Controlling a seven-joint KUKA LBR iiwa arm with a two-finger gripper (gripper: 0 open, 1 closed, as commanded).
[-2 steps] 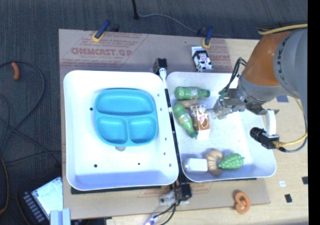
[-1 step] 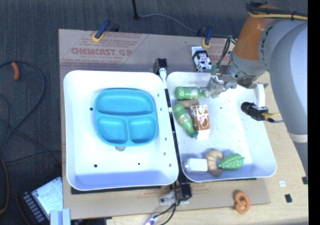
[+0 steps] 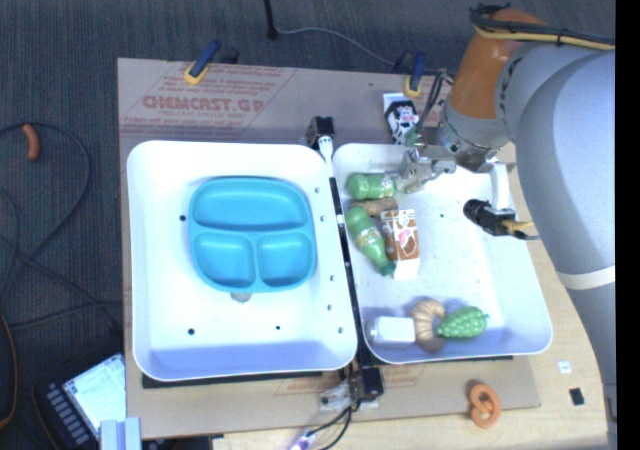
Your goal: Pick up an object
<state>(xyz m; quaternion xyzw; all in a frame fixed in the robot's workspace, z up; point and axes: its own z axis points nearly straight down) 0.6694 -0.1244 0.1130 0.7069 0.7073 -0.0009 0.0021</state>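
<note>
My gripper (image 3: 414, 172) hangs low over the far end of the right bin (image 3: 520, 288), just right of a green bottle-shaped toy (image 3: 368, 184) lying on its side. A second green toy (image 3: 368, 239) lies below that one, beside a small brown and white carton (image 3: 403, 235). At the bin's near end sit a white block (image 3: 394, 329), a tan pretzel-like piece (image 3: 428, 319) and a green knobbly toy (image 3: 461, 323). Nothing can be seen held in the gripper.
The left bin (image 3: 160, 318) holds a blue three-compartment tray (image 3: 250, 233). An orange ring-shaped toy (image 3: 484, 401) lies on the bench in front of the right bin. A small black and white item (image 3: 402, 118) sits behind the right bin.
</note>
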